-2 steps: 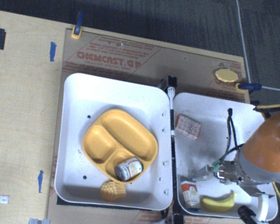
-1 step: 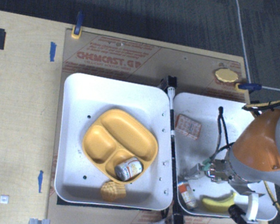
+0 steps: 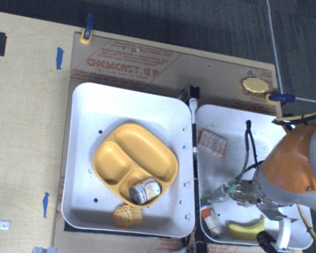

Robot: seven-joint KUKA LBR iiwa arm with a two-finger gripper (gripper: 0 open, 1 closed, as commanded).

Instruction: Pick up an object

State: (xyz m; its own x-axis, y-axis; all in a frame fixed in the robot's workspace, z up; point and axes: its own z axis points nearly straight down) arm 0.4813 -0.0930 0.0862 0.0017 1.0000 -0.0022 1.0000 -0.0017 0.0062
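Roughly centred in the left bin [image 3: 78, 139] lies a yellow divided tray [image 3: 133, 152], tilted across the floor, with a small can [image 3: 146, 191] lying on its side in the tray's near compartment. Just past the tray's near edge a tan waffle-textured piece [image 3: 127, 214] rests on the bin floor, touching or almost touching the tray.

In the right bin [image 3: 231, 120] a small printed packet [image 3: 211, 143] lies flat near the far left corner, well apart from everything else. Near the front wall sits a banana [image 3: 245, 228], and just to its left a small white item with a red patch [image 3: 211, 219], too blurred to name. Both lie close under the arm's wrist, crowded against the front edge.

The arm [image 3: 298, 164] reaches in from the right, its orange band over the right bin's right half, black cables looping above it. The gripper [image 3: 226, 191] points left and low over the bin floor, just above the banana and the white item; whether its fingers are spread or closed cannot be told at this angle, and nothing visibly sits between them.
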